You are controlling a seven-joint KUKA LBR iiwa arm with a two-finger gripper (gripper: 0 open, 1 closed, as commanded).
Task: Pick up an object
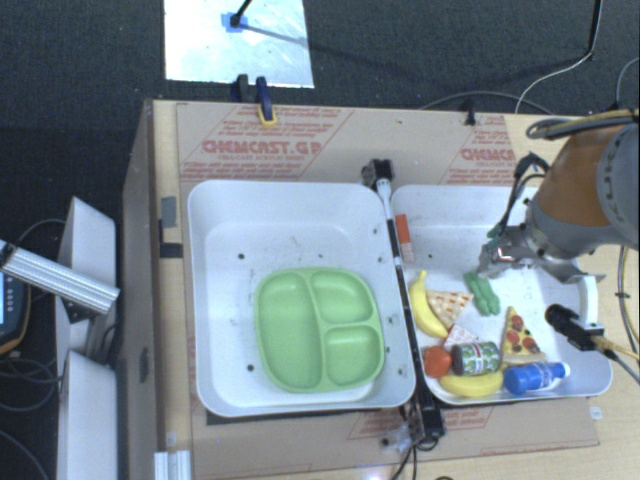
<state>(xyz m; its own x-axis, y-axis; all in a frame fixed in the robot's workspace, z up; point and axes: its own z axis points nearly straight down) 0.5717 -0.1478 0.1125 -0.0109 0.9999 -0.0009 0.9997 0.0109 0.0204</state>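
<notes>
The right white bin (450,213) holds several toy foods. A yellow banana (429,306) lies by its left wall, with a pizza slice (453,304) beside it. A green vegetable (483,294) lies mid-bin and a second pizza slice (520,336) to its right. Along the front wall sit a red tomato (437,360), a dark can (477,357), a second banana (472,385) and a blue bottle (535,375). My gripper (496,256) hangs from the orange-banded wrist just above the green vegetable's far end; its tips are hidden by the wrist body.
The left white bin (230,218) holds a green divided plate (320,328). A small orange-red piece (402,234) lies against the divider between the bins. A black fitting with a cable (570,326) sticks out at the right bin's right wall.
</notes>
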